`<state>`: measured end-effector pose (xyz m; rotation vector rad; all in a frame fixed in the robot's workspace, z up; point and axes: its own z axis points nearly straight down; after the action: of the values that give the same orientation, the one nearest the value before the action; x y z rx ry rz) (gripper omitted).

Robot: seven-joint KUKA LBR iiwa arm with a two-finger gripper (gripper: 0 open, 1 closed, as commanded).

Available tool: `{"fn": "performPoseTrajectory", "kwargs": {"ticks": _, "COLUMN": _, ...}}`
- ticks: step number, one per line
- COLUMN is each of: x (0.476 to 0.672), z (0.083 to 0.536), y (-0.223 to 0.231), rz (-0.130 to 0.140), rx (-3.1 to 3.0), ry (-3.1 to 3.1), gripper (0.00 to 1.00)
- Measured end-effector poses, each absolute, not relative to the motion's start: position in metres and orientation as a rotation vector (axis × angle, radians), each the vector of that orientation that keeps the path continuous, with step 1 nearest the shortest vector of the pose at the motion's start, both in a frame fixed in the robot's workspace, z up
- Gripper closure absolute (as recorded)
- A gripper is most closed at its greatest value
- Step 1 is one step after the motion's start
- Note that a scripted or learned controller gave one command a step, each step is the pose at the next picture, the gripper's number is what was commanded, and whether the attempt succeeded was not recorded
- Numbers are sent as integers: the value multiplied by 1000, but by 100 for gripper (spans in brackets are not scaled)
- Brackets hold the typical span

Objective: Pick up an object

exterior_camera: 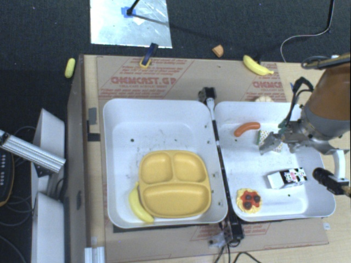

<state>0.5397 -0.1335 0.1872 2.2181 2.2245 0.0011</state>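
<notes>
My arm (329, 100) reaching in from the right, orange band above the grey wrist, gripper (270, 143) lowered, tilted leftward.

light is even and fairly bright from overhead. the two white bins (164, 111) nearly wash out at their far rims, with soft shadows along their inner walls. a foil sheet (130, 15) beyond the bench glares. detail is slightly soft and grainy throughout.
</notes>
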Motion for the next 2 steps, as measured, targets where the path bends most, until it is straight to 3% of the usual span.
{"fn": "performPoseTrajectory", "kwargs": {"ticks": 1, "x": 621, "z": 92, "y": -130, "rz": 12, "rx": 2209, "ry": 2219, "gripper": 0}}
{"fn": "performPoseTrajectory", "kwargs": {"ticks": 2, "x": 669, "z": 86, "y": -101, "rz": 5, "rx": 2214, "ry": 2225, "gripper": 0}}
